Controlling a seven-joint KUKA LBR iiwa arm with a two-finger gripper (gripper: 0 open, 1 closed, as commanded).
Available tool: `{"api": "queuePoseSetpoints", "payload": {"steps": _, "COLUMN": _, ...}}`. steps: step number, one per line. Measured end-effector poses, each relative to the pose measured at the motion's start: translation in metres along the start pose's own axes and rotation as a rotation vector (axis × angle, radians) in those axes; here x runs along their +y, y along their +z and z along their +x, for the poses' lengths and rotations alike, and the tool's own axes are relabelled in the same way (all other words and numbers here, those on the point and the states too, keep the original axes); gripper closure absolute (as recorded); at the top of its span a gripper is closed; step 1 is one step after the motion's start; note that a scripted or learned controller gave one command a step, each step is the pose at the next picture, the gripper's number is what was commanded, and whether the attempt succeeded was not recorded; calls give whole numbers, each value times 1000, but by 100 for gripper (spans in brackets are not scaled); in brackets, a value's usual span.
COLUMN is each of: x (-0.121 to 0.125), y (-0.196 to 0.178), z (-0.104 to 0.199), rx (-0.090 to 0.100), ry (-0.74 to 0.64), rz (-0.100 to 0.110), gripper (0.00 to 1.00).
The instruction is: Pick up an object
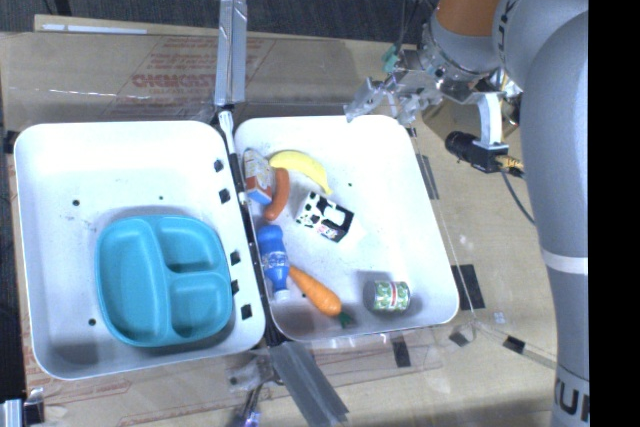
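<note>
Brown cardboard covers the bench [120, 75] under two shallow white bins that stand side by side. My gripper [385, 95] hangs over the far rim of the right bin [425, 215], near its far right corner; whether my fingers are open or shut I cannot tell, and I see nothing between them.

Along the left wall of the right bin lie a yellow banana [300, 167] near the far edge, a reddish sausage [278, 193] just beside it, a blue plastic bottle [272, 257] and an orange carrot [318, 292] toward the near edge. A black and white printed card [326, 215] lies near the middle. A small green tin can [387, 295] lies on its side near the near right corner.

The left bin [60, 165] holds a light blue plastic tray with compartments [162, 280], toward its near edge.
</note>
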State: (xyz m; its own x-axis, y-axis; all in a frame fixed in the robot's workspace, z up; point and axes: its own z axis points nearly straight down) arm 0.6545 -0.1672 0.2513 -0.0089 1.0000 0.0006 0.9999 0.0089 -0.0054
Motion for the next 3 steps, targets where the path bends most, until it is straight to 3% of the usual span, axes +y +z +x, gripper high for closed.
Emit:
{"api": "queuePoseSetpoints", "payload": {"steps": 1, "x": 1, "y": 88, "z": 58, "rx": -1, "ry": -69, "rz": 0, "gripper": 0}}
{"api": "queuePoseSetpoints", "payload": {"steps": 2, "x": -22, "y": 160, "z": 25, "rx": -1, "ry": -94, "rz": -1, "gripper": 0}}
{"api": "queuePoseSetpoints", "payload": {"steps": 3, "x": -23, "y": 151, "z": 25, "rx": 0, "ry": -97, "rz": 6, "gripper": 100}}
